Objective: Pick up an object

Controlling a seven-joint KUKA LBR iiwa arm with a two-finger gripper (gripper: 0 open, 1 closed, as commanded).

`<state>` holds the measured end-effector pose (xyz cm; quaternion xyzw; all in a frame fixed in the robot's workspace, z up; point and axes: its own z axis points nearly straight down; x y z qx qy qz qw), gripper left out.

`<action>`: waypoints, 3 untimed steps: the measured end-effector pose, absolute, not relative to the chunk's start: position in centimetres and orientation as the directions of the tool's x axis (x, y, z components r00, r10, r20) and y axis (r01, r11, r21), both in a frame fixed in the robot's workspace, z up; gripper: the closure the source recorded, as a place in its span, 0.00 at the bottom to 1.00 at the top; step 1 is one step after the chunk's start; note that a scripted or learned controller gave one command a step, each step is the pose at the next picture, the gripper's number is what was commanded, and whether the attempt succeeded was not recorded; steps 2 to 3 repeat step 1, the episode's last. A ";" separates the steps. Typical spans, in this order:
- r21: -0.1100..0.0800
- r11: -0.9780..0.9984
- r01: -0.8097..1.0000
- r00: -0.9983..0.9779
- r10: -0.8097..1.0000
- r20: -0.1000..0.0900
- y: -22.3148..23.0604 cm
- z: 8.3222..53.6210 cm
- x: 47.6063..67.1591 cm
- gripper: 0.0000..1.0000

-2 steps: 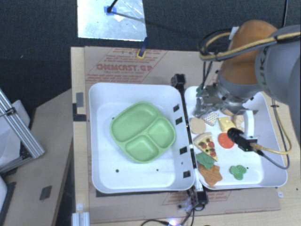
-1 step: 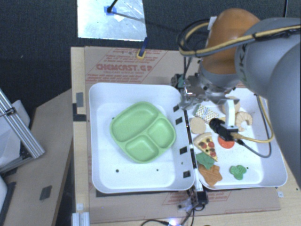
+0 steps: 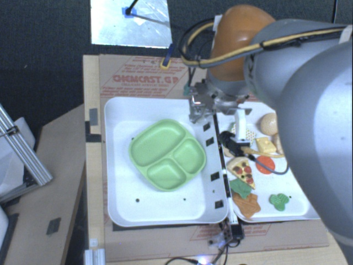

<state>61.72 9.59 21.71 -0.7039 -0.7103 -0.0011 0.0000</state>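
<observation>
Currently hand, finger state indiscernible, hovers above the divider between bins; nearest candidates, pizza slice and tomato, lie below-right in right bin.

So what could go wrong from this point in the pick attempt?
1. The gripper hangs over the divider between the bins, so a straight descent might hit that wall.
2. The toy food, like the pizza slice and broccoli, lies crowded together; a grasp may nudge neighbours or close on nothing.
</observation>
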 end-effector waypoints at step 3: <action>0.003 0.007 1.000 -0.007 1.000 0.001 10.3 23.5 62.0 1.00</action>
